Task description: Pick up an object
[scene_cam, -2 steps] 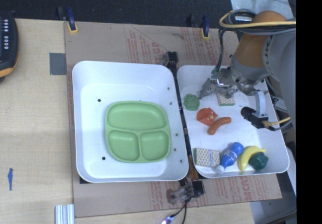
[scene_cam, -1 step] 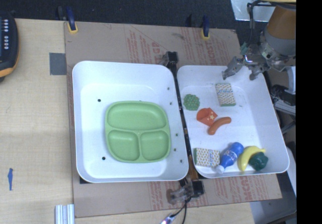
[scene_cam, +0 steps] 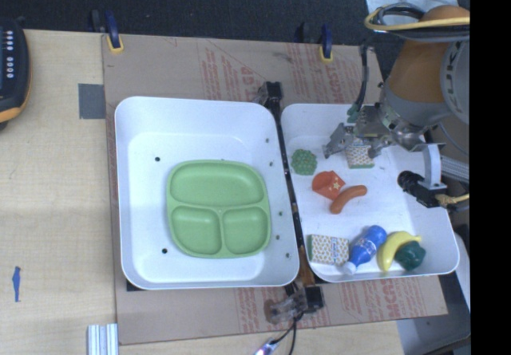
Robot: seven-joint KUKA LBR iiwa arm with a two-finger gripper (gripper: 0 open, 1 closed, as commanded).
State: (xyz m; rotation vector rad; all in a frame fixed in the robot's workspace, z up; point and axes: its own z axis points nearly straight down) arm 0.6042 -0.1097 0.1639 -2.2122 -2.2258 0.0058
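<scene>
Tool (scene_cam: 358,140) over the right bin (scene_cam: 447,246), beside a patterned packet (scene_cam: 360,155).

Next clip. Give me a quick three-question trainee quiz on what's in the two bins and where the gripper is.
1. True or false: the green plate lies in the left bin.
2. Which lies nearest the banana: A) broccoli, B) blue bottle, C) sausage?
3. Over which bin is the gripper?

Key: 1 true. 2 B; the two lie side by side at the near edge. 3 The right bin, at its far end, above a small patterned packet.
</scene>
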